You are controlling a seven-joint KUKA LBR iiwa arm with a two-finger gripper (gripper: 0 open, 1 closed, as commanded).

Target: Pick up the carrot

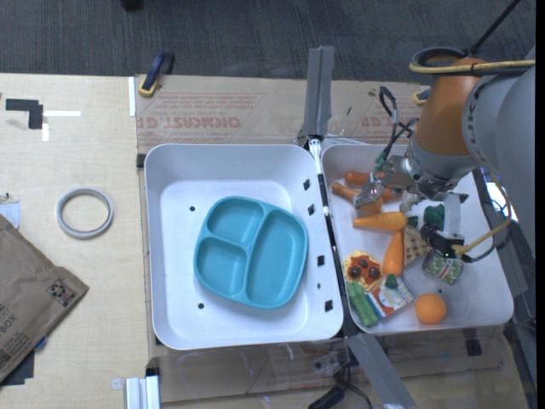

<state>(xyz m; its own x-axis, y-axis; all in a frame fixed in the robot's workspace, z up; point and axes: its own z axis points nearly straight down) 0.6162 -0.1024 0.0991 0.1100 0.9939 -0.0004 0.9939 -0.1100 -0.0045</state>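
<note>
Lower right: orange (431,308). Above it, right bin (498,301), two carrots: one upright (393,252), one crosswise (381,222), centre-right. Gripper (387,192) just above crosswise carrot; finger state: cannot tell. Left bin (162,228): blue plate (251,252).

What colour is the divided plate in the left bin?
Light blue; the divided plate shows plainly in the camera view.

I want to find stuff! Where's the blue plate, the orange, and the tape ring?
Blue plate (252,252), camera view, on the ridge between its compartments.
Orange (431,308), camera view, middle of the fruit.
Tape ring (62,220), camera view, on its left band.
</note>
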